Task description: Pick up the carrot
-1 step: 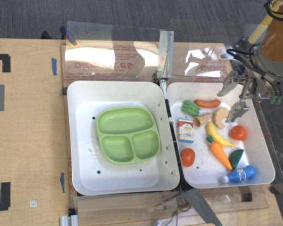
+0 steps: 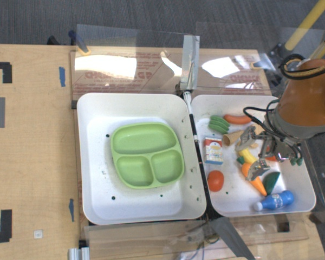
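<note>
- Carrot [image 2: 258, 185]: small, orange, tapered, with a dark green top [image 2: 272, 181] just beside it; lies in the right bin [image 2: 309, 199], lower middle of the toy cluster; long axis slanted, running from upper left to lower right.
- Relation to gripper [image 2: 258, 164]: carrot just below and directly under the fingertips in the camera view, apparently touching or nearly so; not seen between the fingers, so judged not yet held.
- Gripper: metal, hung with cables, pointing down into the right bin beneath the orange band [image 2: 306, 93]; open or closed cannot be told amid the clutter.
- Close neighbours: yellow piece [image 2: 246, 157] just above left of the carrot; blue bottle [image 2: 274, 201] just below right; red tomato [image 2: 215, 180] to the left, apart.
- Farther in same bin: small carton [image 2: 213, 149], green vegetable [image 2: 219, 124], orange-red sausage shape [image 2: 238, 119], tan cone [image 2: 232, 138].
- Left bin [image 2: 92, 112]: green divided plate [image 2: 147, 155], three compartments.
- Tabletop [image 2: 27, 145]: tan board, black and blue tape marks.
- Judgement: crowding is the main risk to a clean grasp.
</note>
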`<action>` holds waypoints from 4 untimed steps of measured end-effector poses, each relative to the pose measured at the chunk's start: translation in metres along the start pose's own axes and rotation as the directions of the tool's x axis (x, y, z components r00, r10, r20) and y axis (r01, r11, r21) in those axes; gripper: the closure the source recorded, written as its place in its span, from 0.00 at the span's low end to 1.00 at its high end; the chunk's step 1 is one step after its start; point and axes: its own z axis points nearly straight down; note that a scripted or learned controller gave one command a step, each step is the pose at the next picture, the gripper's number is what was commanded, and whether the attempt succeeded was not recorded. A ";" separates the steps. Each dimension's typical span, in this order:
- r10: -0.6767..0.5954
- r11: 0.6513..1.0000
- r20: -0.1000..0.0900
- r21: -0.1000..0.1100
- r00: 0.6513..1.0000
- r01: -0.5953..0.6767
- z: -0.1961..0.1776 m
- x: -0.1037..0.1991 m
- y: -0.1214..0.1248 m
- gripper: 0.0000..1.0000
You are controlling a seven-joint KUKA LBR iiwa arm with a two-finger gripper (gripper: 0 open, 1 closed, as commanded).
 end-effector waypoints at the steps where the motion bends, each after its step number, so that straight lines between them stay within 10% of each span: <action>1: -0.071 0.998 0.014 0.005 0.997 0.070 0.039 0.016 -0.007 0.00; 2: -0.160 0.987 0.022 0.011 0.987 0.159 0.044 0.050 0.009 0.00; 3: -0.163 0.987 0.034 0.015 0.986 0.162 0.032 0.046 0.010 1.00; 4: -0.045 0.999 0.014 0.002 0.999 0.045 -0.051 0.014 0.095 1.00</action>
